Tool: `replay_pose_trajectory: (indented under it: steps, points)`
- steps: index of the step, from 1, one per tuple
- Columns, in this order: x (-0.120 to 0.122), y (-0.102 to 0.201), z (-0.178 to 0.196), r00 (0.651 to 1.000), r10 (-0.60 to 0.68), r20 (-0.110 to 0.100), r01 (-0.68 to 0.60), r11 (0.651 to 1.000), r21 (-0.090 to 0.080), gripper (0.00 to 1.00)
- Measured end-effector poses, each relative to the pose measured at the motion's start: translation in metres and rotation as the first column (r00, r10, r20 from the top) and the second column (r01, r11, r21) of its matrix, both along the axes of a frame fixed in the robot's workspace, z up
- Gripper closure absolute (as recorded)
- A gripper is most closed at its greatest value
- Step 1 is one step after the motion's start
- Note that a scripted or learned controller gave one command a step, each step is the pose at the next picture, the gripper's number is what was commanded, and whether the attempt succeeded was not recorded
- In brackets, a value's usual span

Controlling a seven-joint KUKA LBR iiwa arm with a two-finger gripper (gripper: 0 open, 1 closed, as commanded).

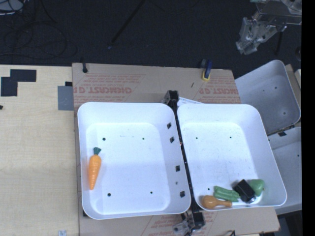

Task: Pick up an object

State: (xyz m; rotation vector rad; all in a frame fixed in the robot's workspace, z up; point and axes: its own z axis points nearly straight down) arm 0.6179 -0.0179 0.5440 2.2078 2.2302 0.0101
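An orange toy carrot (94, 168) with a green top lies lengthwise near the left bin's (125, 111) left wall, while a black block (244, 190), green pieces (227, 193) and an orange pear-shaped toy (215, 202) cluster in the right bin's (221, 111) near corner.

Arm's gripper (247, 42) hangs raised at upper right.

Even overhead light; white bins (221, 113) bright, mildly washed out. Upper frame dark. Soft shadows along bin walls. Slight overall softness.
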Motion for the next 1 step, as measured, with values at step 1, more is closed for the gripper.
replay_pose_trajectory:
  steps: [1]
  points:
    - [0.0271,0.0621,-0.0074,1.0,-0.004,-0.009,0.004,1.0,-0.002,1.0]
